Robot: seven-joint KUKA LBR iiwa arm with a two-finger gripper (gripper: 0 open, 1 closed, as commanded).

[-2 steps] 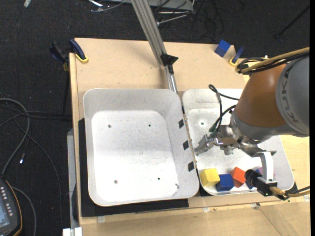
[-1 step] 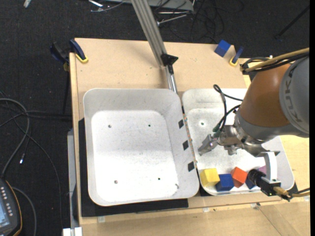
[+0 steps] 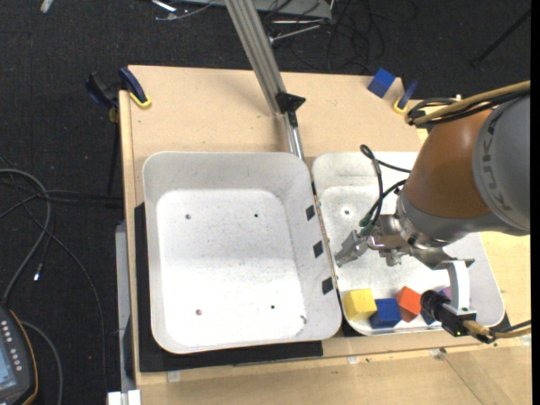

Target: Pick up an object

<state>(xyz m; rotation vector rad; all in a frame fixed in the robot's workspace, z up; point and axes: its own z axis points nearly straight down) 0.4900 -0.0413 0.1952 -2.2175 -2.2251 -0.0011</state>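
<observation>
The pincer point(image 3: 348, 250) hangs open in the right bin point(image 3: 337, 180), the arm point(image 3: 456, 184) hiding its far half.

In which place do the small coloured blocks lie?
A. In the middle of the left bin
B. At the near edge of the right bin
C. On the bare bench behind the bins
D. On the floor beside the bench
B: the yellow block, blue block and orange block sit together at the near edge of the right bin.
</observation>
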